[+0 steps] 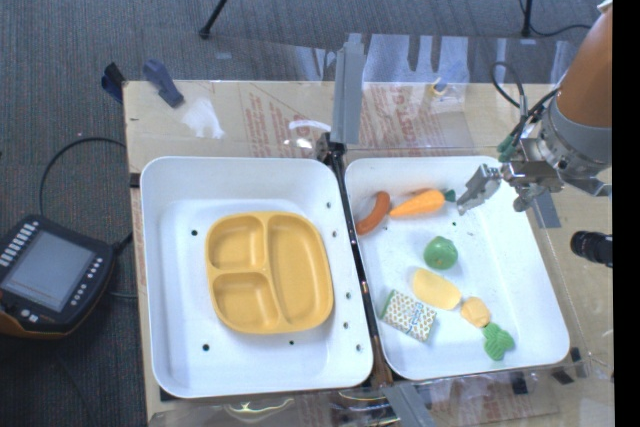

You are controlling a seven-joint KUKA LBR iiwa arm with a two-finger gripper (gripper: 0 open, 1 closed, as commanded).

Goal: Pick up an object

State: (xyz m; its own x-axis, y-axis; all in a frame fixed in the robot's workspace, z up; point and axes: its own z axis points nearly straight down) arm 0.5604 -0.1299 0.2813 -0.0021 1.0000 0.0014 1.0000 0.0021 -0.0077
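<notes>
The right bin (pixel 530 280) holds several toy foods: a brown sausage (pixel 373 212), an orange carrot (pixel 418 204), a green ball (pixel 440 253), a pale yellow wedge (pixel 436 289), a small orange-yellow piece (pixel 476 312), a green leafy piece (pixel 497 342) and a patterned little box (pixel 410 316). My gripper (pixel 510 198) hangs over the bin's back right part, just right of the carrot. It is open, its two grey fingers spread wide with nothing between them.
In the left bin (pixel 170 215) lies a yellow divided plate (pixel 268 271). A grey upright post (pixel 346 100) stands behind the gap between the bins. A teach pendant (pixel 45 275) sits on the floor at the left.
</notes>
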